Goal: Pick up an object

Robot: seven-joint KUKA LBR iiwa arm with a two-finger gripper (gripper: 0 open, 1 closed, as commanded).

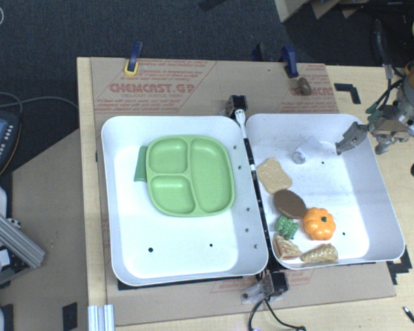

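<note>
Claw [350,141]: at the right bin's far right rim, reaching in from the right. One dark grey finger slants down-left over the rim; a second finger cannot be picked out, so how far it is parted cannot be told.
Claw contents: nothing shows against the visible finger, and no object touches it.
Arm: cut off by the right edge; just the wrist hardware and some cabling show behind the claw.
Right bin [372,205]: the claw hangs over its upper right part, with bare white floor directly below and left of it.
Small grey object [299,156]: the nearest thing to the claw, to its left and slightly nearer the camera; pale and blurred, its kind cannot be made out.
Bread slice [274,174]: further left of the claw and lower, near the divider between the bins.
Brown round piece [290,203]: just below the bread slice, well apart from the claw.
Orange pumpkin [319,223]: down-left of the claw, beside the brown round piece.
Green item [286,226]: small, tucked left of the orange pumpkin; its shape is hard to read.
Tan pieces [310,252]: at the near rim, furthest from the claw within this bin.
Left bin [124,240]: well left of the claw.
Green divided plate [190,174]: lies in the left bin, covering most of a darker green thing [139,164] at its left edge.
Counter [193,88]: cardboard-topped, with two clamps at its far edge.
</note>
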